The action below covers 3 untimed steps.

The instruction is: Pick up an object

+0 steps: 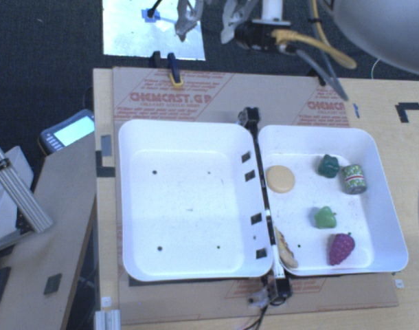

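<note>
Gripper (pixel 204 20): up top, well above bins, fingers spread, holding nothing. Rec. target: purple berry (pixel 341 248) in right bin (pixel 384 184). It sits apart from neighbours, so drop straight down.

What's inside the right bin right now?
Right bin holds a tan disc, dark green piece, small can, green pepper, purple grapes, and a banana-like piece partly hidden at the divider.

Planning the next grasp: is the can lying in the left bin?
No. The can lies in the right bin, near its far right corner beside a dark green toy.
</note>
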### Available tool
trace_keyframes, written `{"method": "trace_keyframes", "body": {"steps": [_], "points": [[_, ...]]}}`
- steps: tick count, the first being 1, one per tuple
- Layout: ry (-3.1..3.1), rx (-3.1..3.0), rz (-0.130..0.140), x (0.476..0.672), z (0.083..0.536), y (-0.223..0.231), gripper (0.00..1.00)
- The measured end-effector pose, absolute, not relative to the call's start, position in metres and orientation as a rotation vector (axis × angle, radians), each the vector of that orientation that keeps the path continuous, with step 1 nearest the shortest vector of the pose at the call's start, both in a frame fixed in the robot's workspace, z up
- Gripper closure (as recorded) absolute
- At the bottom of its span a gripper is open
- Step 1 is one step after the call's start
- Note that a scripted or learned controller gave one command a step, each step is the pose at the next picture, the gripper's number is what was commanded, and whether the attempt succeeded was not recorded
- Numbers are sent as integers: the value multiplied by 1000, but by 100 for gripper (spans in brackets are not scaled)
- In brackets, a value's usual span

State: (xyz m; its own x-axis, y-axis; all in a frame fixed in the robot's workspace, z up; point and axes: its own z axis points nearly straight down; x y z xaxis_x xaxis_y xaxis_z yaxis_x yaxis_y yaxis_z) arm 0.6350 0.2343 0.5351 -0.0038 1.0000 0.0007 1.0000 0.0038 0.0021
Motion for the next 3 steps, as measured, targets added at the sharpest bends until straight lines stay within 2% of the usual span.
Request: {"method": "trace_keyframes", "body": {"steps": [1, 2, 3], "points": [[2227, 2213, 8, 635, 547, 235, 100], [2228, 2212, 7, 635, 546, 235, 0], [2230, 2208, 11, 635, 558, 235, 100]]}}
